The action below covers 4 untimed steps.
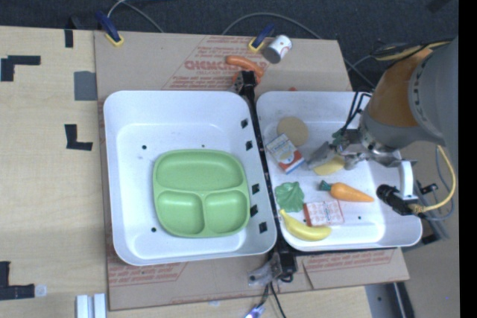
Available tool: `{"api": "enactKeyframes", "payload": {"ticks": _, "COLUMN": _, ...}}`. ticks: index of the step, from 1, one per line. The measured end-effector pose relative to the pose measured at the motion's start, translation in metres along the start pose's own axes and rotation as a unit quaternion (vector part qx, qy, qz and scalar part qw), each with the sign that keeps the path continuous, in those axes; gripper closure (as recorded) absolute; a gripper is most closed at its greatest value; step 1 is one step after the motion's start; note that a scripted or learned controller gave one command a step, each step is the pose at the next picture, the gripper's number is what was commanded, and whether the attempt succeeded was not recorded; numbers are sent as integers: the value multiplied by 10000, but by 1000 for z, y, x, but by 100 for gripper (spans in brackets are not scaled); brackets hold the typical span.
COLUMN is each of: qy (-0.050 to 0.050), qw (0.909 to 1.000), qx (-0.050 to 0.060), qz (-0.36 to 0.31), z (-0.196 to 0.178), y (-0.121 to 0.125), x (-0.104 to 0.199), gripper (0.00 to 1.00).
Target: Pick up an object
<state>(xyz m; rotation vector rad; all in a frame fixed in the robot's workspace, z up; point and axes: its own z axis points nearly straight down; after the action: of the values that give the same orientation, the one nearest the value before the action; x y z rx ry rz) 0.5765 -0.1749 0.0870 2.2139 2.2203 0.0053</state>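
Two shallow white plastic bins sit side by side on a brown cardboard sheet [209, 71] laid over a pale wooden bench. The left bin [127, 123] holds a smooth light-green plate [201, 191] with three compartments (one wide, two small). The right bin [387, 231] is crowded. Along its left side lie a small carton [285, 153], a round tan disc [293, 130] just beyond it, a crinkled green leaf [290, 196] nearer, and a curved yellow banana [304, 228] at the near edge. Just right of the banana is a red-and-white packet [323, 213], with an orange carrot [350, 193] beyond it. A pale yellow piece [329, 167] lies just left of the carrot's leafy end. The gripper [335, 153] hangs right above that yellow piece, fingers set narrowly, nothing visibly between them. The grey arm [417, 108] with its orange band fills the right side.
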Motion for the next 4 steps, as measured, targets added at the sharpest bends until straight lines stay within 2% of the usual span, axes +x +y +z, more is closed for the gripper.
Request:
{"api": "enactKeyframes", "payload": {"ticks": 1, "qy": -11, "qw": 10000, "qx": -16, "qz": 6, "z": -12, "y": 1, "x": -2, "gripper": 100}}
{"api": "enactKeyframes", "payload": {"ticks": 2, "qy": -10, "qw": 10000, "qx": -15, "qz": 6, "z": -12, "y": 1, "x": -2, "gripper": 0}}
{"api": "enactKeyframes", "payload": {"ticks": 3, "qy": 8, "qw": 10000, "qx": 29, "qz": 16, "z": 0, "y": -90, "x": 28, "gripper": 0}}
{"api": "enactKeyframes", "payload": {"ticks": 4, "qy": -7, "qw": 10000, "qx": 8, "qz": 15, "z": -10, "y": -89, "x": 28, "gripper": 100}}
